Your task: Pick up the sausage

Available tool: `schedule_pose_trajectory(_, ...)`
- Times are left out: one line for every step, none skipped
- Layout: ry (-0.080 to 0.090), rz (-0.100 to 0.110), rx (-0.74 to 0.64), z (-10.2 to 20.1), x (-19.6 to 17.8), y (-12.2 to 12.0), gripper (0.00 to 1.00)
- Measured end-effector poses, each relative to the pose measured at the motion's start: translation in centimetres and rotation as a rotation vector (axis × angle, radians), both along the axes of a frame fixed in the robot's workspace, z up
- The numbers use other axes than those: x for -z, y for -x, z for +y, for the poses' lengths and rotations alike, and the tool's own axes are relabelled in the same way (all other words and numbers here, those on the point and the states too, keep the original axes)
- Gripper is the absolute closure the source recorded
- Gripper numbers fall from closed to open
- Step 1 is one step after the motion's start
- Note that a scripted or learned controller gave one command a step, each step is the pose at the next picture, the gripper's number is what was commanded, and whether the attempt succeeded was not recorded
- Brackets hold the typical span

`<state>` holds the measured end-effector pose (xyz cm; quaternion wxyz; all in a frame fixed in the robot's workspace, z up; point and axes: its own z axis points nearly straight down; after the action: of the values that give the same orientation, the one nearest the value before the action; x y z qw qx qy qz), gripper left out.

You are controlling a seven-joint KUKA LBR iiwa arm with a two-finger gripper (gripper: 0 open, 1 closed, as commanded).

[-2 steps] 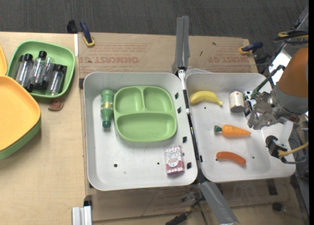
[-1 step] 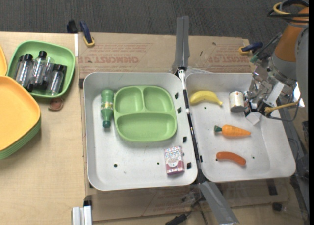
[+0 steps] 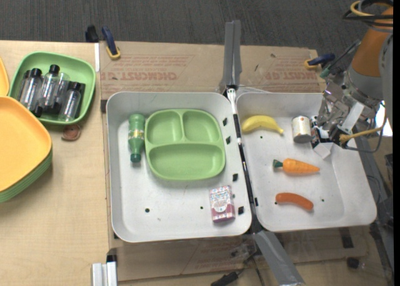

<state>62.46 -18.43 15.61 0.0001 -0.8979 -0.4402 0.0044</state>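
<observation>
Right bin: I note sausage lies left-right, nearer than gripper; its grip state unclear.

gripper over right bin's far right side, beside can | sausage near front, carrot behind it, banana far left | left bin: plate, bottle, carton

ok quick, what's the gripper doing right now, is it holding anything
Gripper: over the upper right of the right bin, beside a small white can; open or shut cannot be told. The sausage lies apart near the bin's front.
</observation>
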Motion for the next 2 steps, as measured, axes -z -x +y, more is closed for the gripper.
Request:
schedule_pose_trajectory(-0.004, -0.027, 0.326, -1.36, 3.8, -0.73, 1.0)
schedule_pose_trajectory(-0.002, -0.026, 0.322, -1.33, 2.88, -0.75, 1.0)
